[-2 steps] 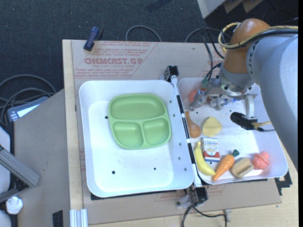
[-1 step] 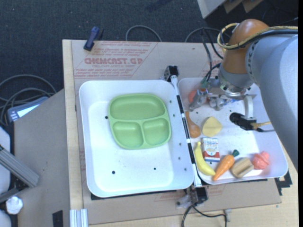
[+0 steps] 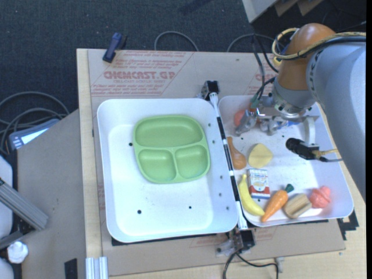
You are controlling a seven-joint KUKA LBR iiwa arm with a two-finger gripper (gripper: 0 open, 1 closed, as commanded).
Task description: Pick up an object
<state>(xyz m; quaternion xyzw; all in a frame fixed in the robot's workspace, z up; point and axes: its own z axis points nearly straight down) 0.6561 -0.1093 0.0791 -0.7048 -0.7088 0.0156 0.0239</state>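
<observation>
Leftmost, on the worktop [image 3: 87, 156], sits a white bin [image 3: 116, 214] with a green divided plate [image 3: 171, 147] lying at its centre. Just beside it, at 3 o'clock, the second bin [image 3: 343, 208] holds toy food: an orange-brown piece [image 3: 236, 154] against its left wall, a banana [image 3: 248, 197] at 6 o'clock from that, a pale yellow lump [image 3: 260, 155], a small carton [image 3: 258, 182], a carrot [image 3: 274, 204], a bread roll [image 3: 297, 205] and a pink piece [image 3: 319, 197] toward 5 o'clock. A red item [image 3: 239, 118] lies at the bin's 11 o'clock corner, near the tool [image 3: 260, 121], which hangs low there; whether it is apart or together I cannot tell.
</observation>
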